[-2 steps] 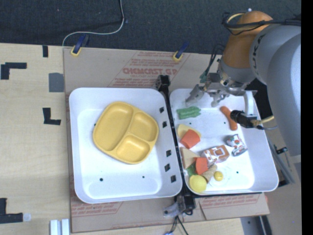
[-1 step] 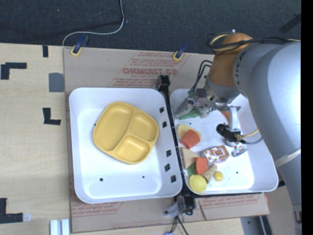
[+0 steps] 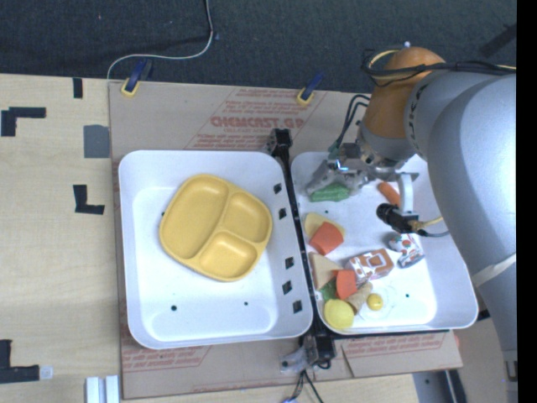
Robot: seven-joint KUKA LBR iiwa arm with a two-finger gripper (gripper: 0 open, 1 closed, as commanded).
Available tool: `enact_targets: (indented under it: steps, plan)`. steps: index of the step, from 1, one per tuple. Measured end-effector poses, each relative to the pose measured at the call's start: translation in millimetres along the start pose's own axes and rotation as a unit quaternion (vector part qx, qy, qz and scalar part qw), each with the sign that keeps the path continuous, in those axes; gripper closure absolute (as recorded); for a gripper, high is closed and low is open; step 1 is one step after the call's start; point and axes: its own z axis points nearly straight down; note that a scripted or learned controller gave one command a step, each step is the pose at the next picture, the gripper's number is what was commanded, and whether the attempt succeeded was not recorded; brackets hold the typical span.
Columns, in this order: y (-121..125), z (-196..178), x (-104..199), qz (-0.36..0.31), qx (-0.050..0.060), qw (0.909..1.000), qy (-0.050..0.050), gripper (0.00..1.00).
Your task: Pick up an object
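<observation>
Your gripper (image 3: 336, 175) was down in the far left corner of the right bin (image 3: 449, 305), right over a small green piece (image 3: 329, 195). Whether it was shut on anything, you couldn't tell from that angle. The green piece looked like light, stiff toy food, smooth and likely slippery, so you'd have wanted to pinch it across its narrow middle. Nearer in the same bin sat an orange wedge (image 3: 326, 238) and a yellow lemon (image 3: 339, 313). The yellow plate (image 3: 216, 226) filled the left bin.
</observation>
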Motion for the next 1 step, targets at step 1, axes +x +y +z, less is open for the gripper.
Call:
enact_targets:
  steps: [1]
  plan:
    - [-0.6,-9.8,0.7,0.000,0.001,1.0000,0.000,1.00]
